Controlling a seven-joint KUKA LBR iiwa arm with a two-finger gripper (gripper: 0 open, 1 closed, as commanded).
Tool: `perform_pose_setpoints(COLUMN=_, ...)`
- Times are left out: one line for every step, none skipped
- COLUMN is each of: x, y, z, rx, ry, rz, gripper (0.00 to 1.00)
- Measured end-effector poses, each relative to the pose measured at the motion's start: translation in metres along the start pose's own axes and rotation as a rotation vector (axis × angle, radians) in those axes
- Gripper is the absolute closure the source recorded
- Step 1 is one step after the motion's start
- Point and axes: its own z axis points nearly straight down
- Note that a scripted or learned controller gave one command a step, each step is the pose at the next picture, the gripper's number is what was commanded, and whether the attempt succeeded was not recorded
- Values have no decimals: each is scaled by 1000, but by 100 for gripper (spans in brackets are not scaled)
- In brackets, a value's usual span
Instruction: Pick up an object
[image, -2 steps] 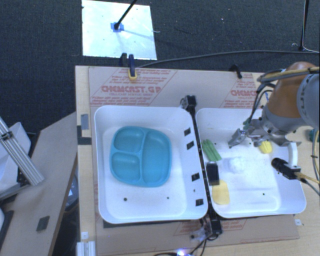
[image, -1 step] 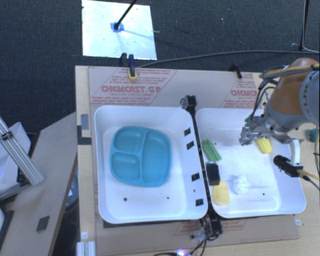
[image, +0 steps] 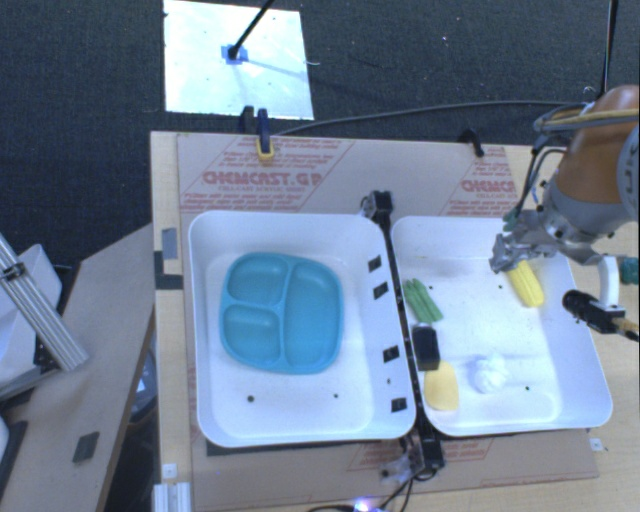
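My claw (image: 516, 256), at the upper right of the frame over the right bin (image: 570, 410), is closed on the upper end of the yellow corn cob (image: 527, 284), fingers gripping it.

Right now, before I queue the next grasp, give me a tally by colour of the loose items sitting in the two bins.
Yellow: 2, the corn-like piece by the gripper and the yellow block
Green: 1, the green stick
Black: 1, the black block
White: 1, the white lump
Blue: 1, the divided plate in the left bin
Total: 6
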Motion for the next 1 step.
perform_pose_setpoints(x=-3, y=-2, z=-44, rx=1, ry=0, rz=0, gripper=100)
